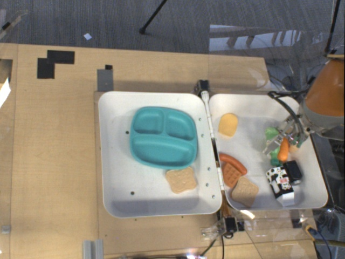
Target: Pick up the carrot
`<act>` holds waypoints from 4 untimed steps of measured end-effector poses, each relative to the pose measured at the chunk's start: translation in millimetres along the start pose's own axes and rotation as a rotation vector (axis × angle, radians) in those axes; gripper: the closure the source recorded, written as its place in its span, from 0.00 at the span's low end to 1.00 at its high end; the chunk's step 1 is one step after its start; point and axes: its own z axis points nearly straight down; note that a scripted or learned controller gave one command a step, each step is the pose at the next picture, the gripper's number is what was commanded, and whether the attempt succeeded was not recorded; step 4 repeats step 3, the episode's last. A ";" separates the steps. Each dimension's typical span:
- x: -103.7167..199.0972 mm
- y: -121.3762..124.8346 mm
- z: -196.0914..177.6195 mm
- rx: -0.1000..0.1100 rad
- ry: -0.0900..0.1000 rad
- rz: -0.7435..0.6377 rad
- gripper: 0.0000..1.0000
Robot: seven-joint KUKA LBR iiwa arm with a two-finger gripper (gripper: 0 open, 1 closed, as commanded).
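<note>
Low | pincer (287,140) at carrot (283,151) | grip seemingly unclear

So the wooden worktop (54,161) has two shallow white bins sitting side by side, touching along the middle. The left bin (116,198) holds a teal divided plate (163,136) with three compartments, and just below it, near the plate's lower right edge, a slice of toast (181,180). The right bin (312,196) is busier: a yellow-orange rounded piece (228,125) near the top left, a reddish waffle-looking thing (233,169) lower down with another toast slice (245,191) right against it, and a black-and-white block (282,182) toward the lower right. A few black patches (54,62) mark the worktop's upper left.
</note>
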 end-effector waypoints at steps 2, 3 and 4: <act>-16.9 13.2 -20.0 0.011 0.012 -0.083 1.00; 1.7 29.6 -14.1 -0.008 -0.018 -0.272 1.00; 1.7 29.6 -14.1 -0.008 -0.018 -0.272 1.00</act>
